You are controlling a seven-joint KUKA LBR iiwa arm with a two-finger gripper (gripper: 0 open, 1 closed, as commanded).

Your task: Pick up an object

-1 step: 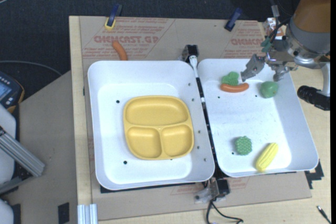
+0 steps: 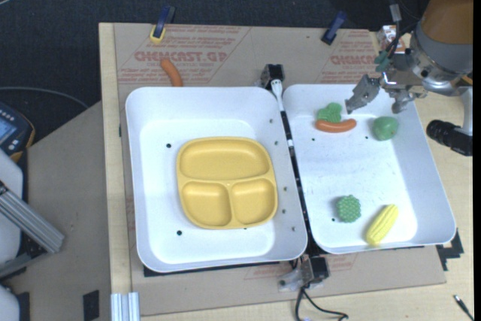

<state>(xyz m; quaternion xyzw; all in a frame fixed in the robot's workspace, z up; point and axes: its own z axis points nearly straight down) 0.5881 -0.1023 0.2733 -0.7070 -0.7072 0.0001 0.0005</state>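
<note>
Corn cob (image 2: 382,224): yellow, right bin's (image 2: 421,184) near edge, well below the claw.
Green studded ball (image 2: 348,208): just left of the corn.
Claw (image 2: 380,98): fingers spread apart, nothing between them, above the bin's far end.
Green lump (image 2: 385,128): just below the claw.
Carrot (image 2: 335,125): lower left of the claw, touching a leafy green piece (image 2: 328,113).
Yellow tray (image 2: 225,182): left bin (image 2: 150,162), far left of the claw.

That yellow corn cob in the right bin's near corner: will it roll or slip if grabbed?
The corn cob looks rounded and elongated, so it probably rolls sideways if nudged. Its ridged surface may aid grip. It lies close to the right bin wall, likely limiting finger room.
</note>
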